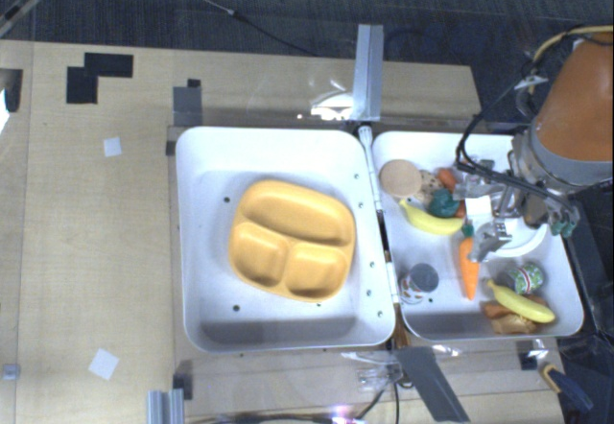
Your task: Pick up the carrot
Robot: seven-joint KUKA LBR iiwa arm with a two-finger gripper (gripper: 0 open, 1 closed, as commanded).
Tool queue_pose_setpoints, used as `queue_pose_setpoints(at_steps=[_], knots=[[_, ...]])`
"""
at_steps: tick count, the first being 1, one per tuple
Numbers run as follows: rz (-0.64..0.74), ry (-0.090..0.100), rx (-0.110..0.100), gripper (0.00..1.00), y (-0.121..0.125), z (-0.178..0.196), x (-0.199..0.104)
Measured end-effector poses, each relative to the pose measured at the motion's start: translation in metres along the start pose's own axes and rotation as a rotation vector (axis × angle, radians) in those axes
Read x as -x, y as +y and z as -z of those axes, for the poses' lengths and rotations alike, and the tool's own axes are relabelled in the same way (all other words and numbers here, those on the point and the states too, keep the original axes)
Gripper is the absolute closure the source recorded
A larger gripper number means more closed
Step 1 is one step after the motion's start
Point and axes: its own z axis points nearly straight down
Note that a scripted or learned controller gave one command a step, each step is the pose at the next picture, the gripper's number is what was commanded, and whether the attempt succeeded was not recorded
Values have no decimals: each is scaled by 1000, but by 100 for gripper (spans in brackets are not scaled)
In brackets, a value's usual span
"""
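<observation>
While bananas (pixel 432 219) flank the carrot (pixel 468 270), the claw (pixel 489 238) hovers, grip state unclear.

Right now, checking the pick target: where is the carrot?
The carrot lies in the right bin, just below the gripper, between a small can and a banana.

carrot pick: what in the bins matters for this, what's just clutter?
Matters:
- carrot, right bin
- hand, just above and right of the carrot

Clutter:
- yellow tray in left bin
- two bananas
- teal item
- tan round item
- small can
- green patterned item
</observation>
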Motion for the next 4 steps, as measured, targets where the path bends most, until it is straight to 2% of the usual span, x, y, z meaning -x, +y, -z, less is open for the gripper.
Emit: queue_pose_setpoints(at_steps=[1, 2, 3, 4], knots=[[4, 9, 1, 0, -26, -111, -14], [-145, -2, 0, 0, -21, -149, 3], [-138, -14, -1, 100, -20, -136, 7], [-99, -11, 1, 100, 34, -19, -18]])
